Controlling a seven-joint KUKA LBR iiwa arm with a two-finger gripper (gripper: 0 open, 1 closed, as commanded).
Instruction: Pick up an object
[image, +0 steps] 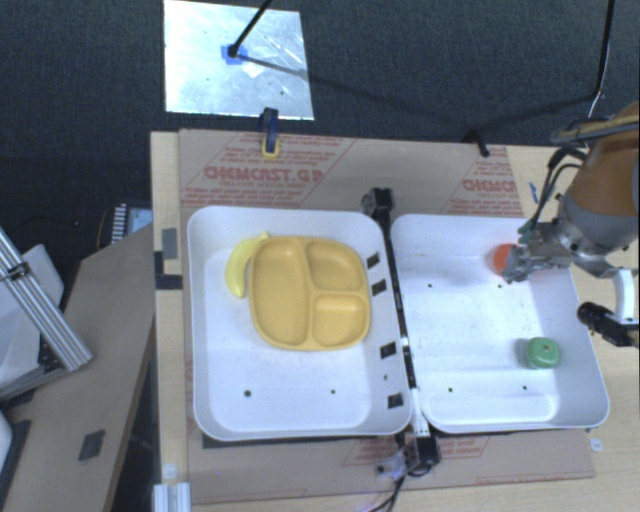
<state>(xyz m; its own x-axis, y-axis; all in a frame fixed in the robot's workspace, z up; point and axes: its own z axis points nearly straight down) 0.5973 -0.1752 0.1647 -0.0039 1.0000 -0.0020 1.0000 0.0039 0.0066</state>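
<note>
— Nearest the camera, what did you see?

— Both white bins' near rims, on the bench (330, 165). The left bin (215, 400) and the right bin (590, 405) sat side by side, touching along a black seam between them.

— What lay in the left bin?

— One yellow tray (305, 292) with three compartments, in the far half. A banana (238, 265) lay just beside its left edge, touching it or nearly so.

— And in the right bin?

— A green piece (542, 352), small and round, sat near the right wall, toward the near side. An orange piece (499, 258) sat farther back, well apart from the green one.

— Where was the arm?

— It reached in from the right, over the far right part of the right bin. The tool (520, 262) was low, right beside the orange piece, on its right, and partly covering it.

— Was the tool spread or pressed together?

— I could not tell; its tips were too small and blurred. I also could not tell whether it touched the orange piece.

— Anything beyond the bins?

— A shiny sheet (237, 60) lay on the dark floor at the far side.
</note>
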